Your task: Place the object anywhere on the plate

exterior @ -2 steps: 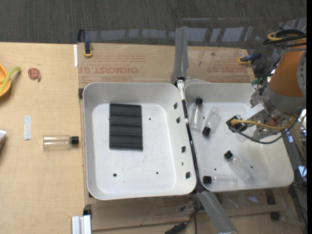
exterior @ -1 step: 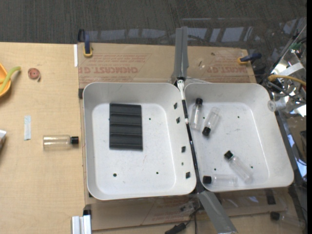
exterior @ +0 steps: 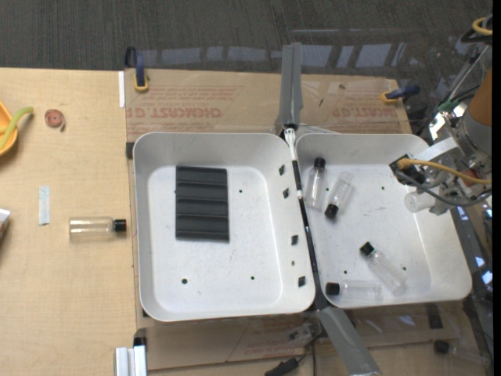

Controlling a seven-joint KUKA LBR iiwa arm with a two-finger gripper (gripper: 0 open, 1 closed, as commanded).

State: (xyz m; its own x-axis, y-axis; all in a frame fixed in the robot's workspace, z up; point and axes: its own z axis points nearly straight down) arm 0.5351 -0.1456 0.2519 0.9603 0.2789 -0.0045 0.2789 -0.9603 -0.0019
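Vials (exterior: 338,193) x4 in R bin (exterior: 438,288) | ribbed plate (exterior: 202,204) L bin (exterior: 149,233)

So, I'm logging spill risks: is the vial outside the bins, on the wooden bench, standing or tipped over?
Tipped over. The vial lies on its side on the bench, black cap pointing toward the left bin.

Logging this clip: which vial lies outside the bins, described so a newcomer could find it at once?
Start at the left bin, the one holding the dark ribbed plate. Look just past its left wall onto the bare wooden bench. There a clear vial with a black cap lies on its side, capped end toward the bin; the other vials all lie in the right bin.
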